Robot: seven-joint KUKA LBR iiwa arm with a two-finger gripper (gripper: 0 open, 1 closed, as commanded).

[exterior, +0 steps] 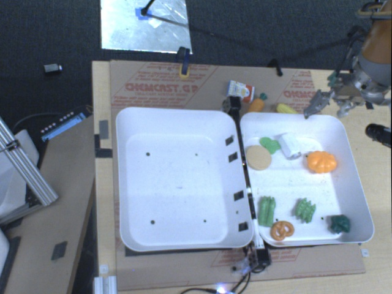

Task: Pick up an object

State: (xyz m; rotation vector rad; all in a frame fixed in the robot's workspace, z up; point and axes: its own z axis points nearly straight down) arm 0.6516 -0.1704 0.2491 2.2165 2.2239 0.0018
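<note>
The right bin [351,164] holds several small toys: an orange pumpkin [321,162], a white block [290,146], a green leafy piece [268,144], a tan round biscuit [258,158], a green bundle [266,210], a ridged green piece [304,209], a pretzel [282,229] and a dark green piece [339,223]. My gripper [327,106] hangs over the bin's far right rim, above the bench. It is open, and nothing is between its fingers. The pumpkin lies nearest, a little toward the front of it.
The left bin [177,176] sits beside the right one, joined by black clips. Behind the bins on the cardboard lie a carrot [256,105], a yellow piece [285,109] and a white packet [239,90]. A blue-yellow clamp [183,63] holds the far edge.
</note>
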